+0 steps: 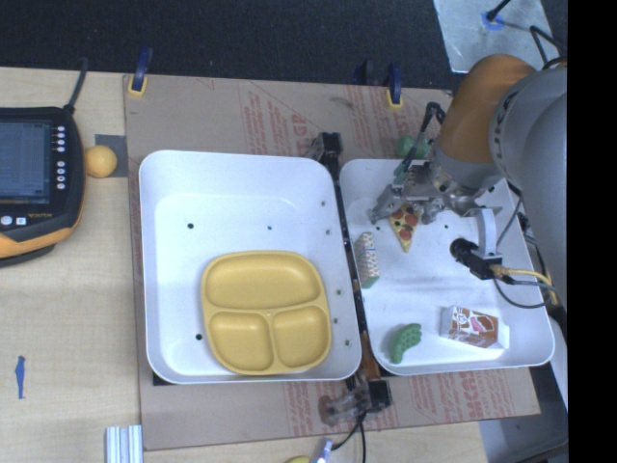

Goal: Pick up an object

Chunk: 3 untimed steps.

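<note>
Pizza slice (toy) just beneath pincer, touching

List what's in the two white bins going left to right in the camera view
Yellow divided plate → corn cob piece → green toy and pizza slice, roughly level with each other left to right → small carton.
</note>
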{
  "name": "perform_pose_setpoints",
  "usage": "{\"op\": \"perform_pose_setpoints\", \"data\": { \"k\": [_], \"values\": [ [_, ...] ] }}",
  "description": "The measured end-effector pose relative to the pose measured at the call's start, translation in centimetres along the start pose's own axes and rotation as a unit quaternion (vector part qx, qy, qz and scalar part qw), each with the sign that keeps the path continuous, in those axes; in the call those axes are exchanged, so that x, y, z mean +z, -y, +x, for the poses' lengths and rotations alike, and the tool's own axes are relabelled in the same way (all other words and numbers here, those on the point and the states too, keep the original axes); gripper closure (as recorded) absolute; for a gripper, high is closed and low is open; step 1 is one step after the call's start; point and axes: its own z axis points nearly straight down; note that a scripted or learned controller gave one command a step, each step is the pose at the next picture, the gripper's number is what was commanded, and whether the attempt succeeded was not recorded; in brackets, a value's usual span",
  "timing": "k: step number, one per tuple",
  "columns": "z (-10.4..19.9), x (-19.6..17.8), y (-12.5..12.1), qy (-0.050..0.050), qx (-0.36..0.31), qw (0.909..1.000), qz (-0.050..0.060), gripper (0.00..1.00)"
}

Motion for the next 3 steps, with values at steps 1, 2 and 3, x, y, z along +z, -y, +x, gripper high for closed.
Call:
{"op": "perform_pose_setpoints", "data": {
  "k": [1, 2, 3],
  "values": [
    [-1.8, -0.1, -1.6, -0.001, 0.001, 1.0000, -0.003, 0.00],
    [-0.5, -0.1, -1.6, -0.001, 0.001, 1.0000, -0.001, 0.00],
    [0.4, -0.1, -0.3, 0.000, 0.001, 1.0000, -0.001, 0.00]
  ]
}}
